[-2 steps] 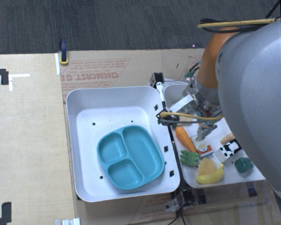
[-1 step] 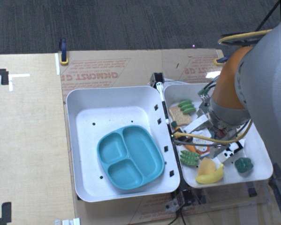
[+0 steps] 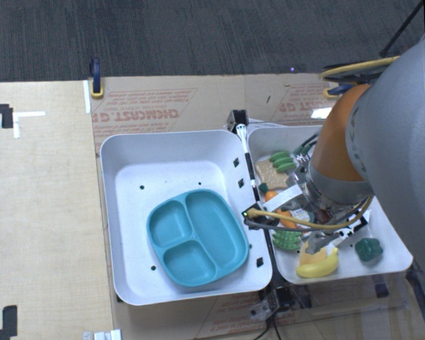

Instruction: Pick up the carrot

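The carrot shows as orange patches (image 3: 271, 195) in the left half of the right bin (image 3: 395, 263), mostly covered by the arm's hardware. My gripper (image 3: 296, 212) reaches down into that bin directly over the carrot, with the grey wrist and its orange band (image 3: 336, 148) above it. A yellow cable loops across the gripper's underside. Whether anything is held is hidden by the wrist.
The left bin (image 3: 127, 177) holds a blue three-compartment plate (image 3: 197, 236). The right bin also contains a yellow banana (image 3: 317, 265), a green broccoli piece (image 3: 368, 248), a green ribbed vegetable (image 3: 286, 238), green pieces (image 3: 281, 160) and a tan slice (image 3: 269, 173).
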Action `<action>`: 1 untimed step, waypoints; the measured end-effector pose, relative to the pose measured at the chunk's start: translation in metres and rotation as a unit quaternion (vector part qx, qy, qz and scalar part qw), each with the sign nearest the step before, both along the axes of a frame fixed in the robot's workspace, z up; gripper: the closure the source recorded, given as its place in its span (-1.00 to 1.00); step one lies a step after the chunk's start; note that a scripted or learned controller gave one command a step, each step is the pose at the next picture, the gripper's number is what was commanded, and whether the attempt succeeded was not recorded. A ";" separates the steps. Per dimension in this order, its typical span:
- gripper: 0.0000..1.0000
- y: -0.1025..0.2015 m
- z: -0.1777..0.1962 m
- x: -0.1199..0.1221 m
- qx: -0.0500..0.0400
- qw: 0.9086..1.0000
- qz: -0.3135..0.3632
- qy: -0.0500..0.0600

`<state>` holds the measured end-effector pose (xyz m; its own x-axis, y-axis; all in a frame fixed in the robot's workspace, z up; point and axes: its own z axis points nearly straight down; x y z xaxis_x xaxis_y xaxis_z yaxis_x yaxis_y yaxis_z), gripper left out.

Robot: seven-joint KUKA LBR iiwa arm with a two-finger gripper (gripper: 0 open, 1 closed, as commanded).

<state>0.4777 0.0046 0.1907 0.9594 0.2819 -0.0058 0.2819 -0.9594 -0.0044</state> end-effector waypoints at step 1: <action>-1.00 0.000 0.000 0.000 0.000 1.000 0.000 0.000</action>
